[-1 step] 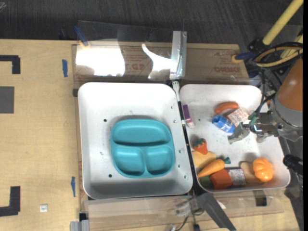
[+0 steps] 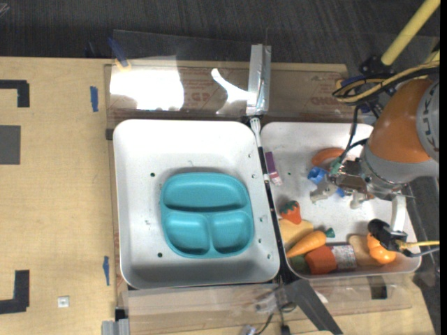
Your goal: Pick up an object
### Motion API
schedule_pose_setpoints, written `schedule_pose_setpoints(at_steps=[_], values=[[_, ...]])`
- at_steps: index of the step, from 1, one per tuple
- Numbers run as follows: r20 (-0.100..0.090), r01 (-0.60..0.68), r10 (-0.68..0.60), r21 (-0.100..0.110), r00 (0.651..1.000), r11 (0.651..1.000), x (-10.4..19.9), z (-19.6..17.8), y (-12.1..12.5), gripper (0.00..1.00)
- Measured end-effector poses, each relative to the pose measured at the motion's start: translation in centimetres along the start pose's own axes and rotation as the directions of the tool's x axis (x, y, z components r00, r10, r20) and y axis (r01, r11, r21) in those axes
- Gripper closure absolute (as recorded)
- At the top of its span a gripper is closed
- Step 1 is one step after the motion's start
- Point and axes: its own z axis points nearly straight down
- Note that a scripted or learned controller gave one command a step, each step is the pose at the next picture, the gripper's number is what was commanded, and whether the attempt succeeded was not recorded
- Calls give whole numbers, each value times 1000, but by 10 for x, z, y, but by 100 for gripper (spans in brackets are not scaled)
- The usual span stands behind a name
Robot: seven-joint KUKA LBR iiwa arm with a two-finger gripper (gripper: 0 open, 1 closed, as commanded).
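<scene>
Toys crowd the right bin point(image 2: 300, 135); the fingers point(image 2: 340, 190) hang spread and empty, carrot point(image 2: 305, 241) and red block point(image 2: 321, 259) below-left; settle squarely over one before pinching.

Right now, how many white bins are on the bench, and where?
2. The left bin holds a teal divided tray; the right bin sits beside it, holding small toys under the arm. None appears hidden.

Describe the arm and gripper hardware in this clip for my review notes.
The arm is a rounded grey body with a broad orange band above the wrist and part of a dark printed marking on the grey shell. Yellow and black cables loop beside it. The gripper is small metallic hardware with blue details.
</scene>
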Motion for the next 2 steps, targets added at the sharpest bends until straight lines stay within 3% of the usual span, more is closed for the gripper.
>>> schedule_pose_setpoints(at_steps=[1, 2], values=[[3, 127, -127, -13, 992, 992, 26, 35, 68, 0], [1, 181, -181, 15, 983, 983, 38, 37, 118, 0]])
